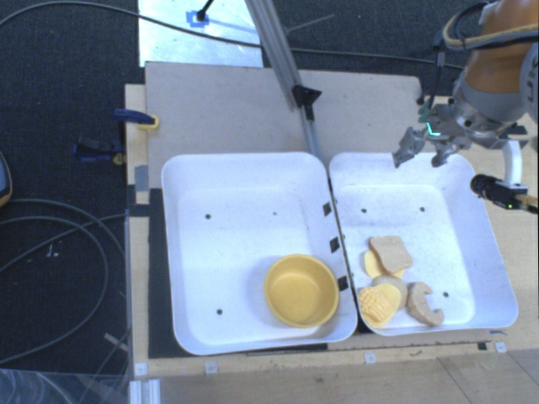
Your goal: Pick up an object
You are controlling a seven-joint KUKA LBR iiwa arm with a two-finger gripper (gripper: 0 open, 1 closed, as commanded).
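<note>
Objects for picking: yellow bowl (301, 289), smooth, round, at left bin (202, 183) near edge, toward its right corner. Right bin (472, 251) near-left corner holds a tan bread-like slice (391, 253), pale yellow disc (372, 264), ridged yellow piece (379, 303), curved beige piece (423, 304) (clustered, touching). No legible writing. Gripper (428, 148) over right bin's far edge, fingers spread apart, nothing between them. Arm cut off at the right.
</note>
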